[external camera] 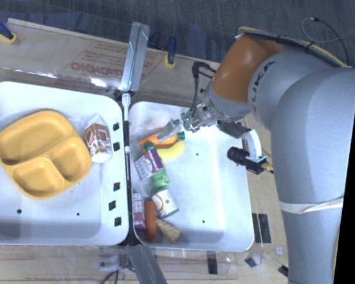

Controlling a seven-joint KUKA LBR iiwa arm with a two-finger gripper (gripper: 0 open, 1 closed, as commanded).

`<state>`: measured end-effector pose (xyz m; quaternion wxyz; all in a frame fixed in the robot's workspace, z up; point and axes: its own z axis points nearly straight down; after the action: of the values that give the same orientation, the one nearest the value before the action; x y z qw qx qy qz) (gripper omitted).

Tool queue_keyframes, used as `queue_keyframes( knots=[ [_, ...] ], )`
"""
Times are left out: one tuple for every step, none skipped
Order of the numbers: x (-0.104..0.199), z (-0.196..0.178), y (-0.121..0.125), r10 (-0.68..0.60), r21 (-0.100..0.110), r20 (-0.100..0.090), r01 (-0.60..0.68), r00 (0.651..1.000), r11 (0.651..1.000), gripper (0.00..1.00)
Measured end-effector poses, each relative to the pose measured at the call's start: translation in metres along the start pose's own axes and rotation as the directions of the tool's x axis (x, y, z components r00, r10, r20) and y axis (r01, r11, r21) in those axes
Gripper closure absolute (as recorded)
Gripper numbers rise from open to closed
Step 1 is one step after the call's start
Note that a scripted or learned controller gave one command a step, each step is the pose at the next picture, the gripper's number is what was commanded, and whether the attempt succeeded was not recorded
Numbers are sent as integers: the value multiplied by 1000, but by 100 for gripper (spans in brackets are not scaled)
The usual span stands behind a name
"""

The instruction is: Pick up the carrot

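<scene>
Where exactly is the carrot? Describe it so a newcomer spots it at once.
Start at the right-hand white bin and look along its left wall near the top, just below the gripper. There the carrot lies: a small orange piece with a green end, resting against a yellow item. Do not confuse it with the redder sausage-like piece at the bin's bottom left corner, which has no green.

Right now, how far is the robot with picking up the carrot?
Done: the arm has reached into the right bin, with the gripper low over the carrot. In hand: nothing visibly lifted; the carrot lies against the yellow item. Left: grasp and raise it.
</scene>
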<state>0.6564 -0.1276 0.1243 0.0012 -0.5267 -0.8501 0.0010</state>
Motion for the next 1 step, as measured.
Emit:
queue_keyframes(
  knots=[
    [3, 30, 2, -293, 1, -2, 293, 956, 956, 0]
  ],
)
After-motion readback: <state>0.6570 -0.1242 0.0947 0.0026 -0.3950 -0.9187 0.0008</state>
